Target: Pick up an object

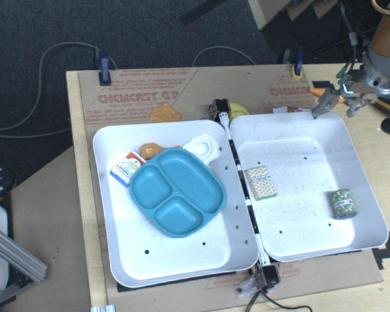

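My gripper hangs above the far right corner of the right bin, open with nothing between its fingers. In that bin a flat patterned packet lies near the left wall, and a small green can rests near the right wall. The left bin holds a blue divided plate. A small carton, an orange item and a white cup are tucked along the plate's far edge.
Behind the bins on the bench lie an orange object and a yellow-green object. Two blue clamps grip the bench's far edge. Cables run behind the bench.
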Tool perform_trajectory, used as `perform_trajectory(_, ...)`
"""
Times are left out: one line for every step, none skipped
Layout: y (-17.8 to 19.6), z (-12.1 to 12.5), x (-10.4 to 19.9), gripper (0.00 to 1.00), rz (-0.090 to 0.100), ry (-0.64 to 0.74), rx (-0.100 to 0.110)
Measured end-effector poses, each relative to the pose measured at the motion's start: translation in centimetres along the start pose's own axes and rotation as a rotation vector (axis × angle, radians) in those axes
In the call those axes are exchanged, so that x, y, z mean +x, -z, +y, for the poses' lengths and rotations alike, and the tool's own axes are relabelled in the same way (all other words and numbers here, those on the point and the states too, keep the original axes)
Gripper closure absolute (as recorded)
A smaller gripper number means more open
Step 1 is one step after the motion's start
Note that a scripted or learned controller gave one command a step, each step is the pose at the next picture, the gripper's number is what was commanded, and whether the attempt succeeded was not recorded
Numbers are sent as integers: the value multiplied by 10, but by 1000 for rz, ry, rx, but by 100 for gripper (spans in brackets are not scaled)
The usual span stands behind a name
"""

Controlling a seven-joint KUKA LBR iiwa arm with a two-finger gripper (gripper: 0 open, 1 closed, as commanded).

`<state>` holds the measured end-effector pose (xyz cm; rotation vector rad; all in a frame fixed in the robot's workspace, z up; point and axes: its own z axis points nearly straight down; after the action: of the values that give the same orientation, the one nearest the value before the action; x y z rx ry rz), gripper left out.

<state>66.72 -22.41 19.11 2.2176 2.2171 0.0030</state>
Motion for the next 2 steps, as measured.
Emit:
perform_trajectory(-102, 0, 8, 0, 20, 2, 13)
perform_trajectory(-8, 0, 0, 0, 0, 0, 0)
